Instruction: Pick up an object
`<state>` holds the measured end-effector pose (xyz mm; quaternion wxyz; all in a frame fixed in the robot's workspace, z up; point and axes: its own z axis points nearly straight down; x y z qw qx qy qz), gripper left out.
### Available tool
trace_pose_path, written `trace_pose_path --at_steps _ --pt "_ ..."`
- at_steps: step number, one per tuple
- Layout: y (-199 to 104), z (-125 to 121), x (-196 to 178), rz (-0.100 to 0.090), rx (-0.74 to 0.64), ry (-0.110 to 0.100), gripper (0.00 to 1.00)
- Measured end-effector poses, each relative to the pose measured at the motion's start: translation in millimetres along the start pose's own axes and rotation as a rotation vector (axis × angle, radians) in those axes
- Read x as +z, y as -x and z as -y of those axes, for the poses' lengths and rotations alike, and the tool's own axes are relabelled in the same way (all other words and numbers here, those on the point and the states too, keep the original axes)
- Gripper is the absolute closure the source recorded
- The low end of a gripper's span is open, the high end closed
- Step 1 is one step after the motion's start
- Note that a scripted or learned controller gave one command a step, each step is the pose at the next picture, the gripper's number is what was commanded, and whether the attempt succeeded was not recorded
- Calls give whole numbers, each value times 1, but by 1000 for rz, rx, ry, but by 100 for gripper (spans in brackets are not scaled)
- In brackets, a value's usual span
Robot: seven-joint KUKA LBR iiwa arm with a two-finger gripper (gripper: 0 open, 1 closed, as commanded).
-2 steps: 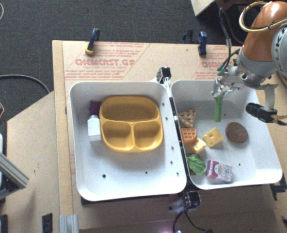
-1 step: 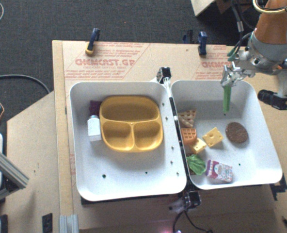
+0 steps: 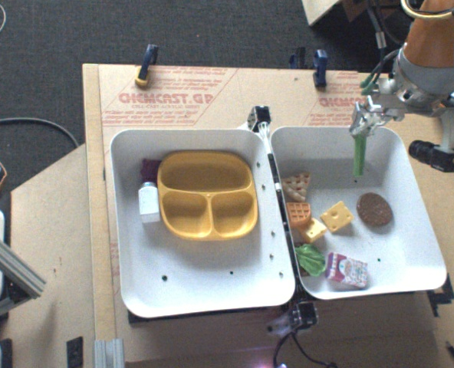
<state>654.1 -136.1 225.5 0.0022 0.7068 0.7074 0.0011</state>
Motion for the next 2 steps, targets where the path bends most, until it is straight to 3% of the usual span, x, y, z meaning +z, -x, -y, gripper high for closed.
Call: trace_pose_path --at_steps 2 --pt "-67 62 -10 -4 -2 -9 100"
